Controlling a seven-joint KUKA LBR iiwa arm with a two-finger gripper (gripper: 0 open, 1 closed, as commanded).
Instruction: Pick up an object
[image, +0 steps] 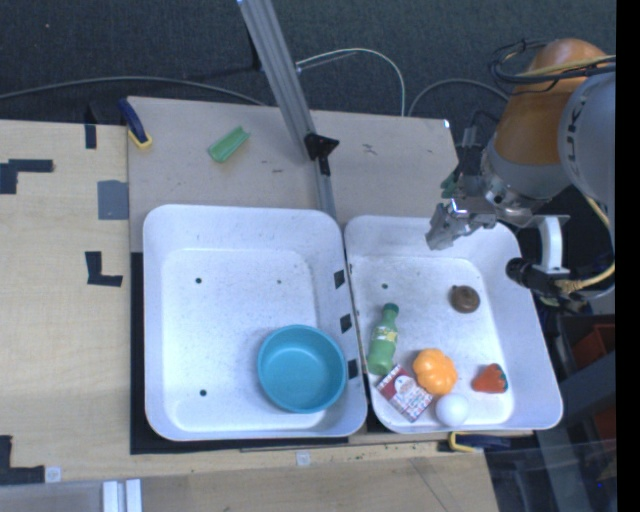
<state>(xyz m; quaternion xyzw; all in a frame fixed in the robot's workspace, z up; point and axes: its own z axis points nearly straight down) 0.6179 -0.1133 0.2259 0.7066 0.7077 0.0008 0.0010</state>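
1 red-white packet (405, 392) beside green bottle (383, 341); print unreadable.

The tool (443, 228) hangs over the right bin (530, 345) at its twelve o'clock rim. Below lie a brown lump (464, 298), green bottle (383, 340), orange fruit (435, 370), white ball (452, 409) — the left bin (190, 250) holds a blue bowl (301, 368) at five o'clock.

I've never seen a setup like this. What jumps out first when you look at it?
The big grey arm with its orange band leans in from the right, its gripper over the far edge of the right white bin. That bin holds a cluster of small things, brightest an orange round fruit-like toy and a green bottle. The left white bin holds a round blue bowl.
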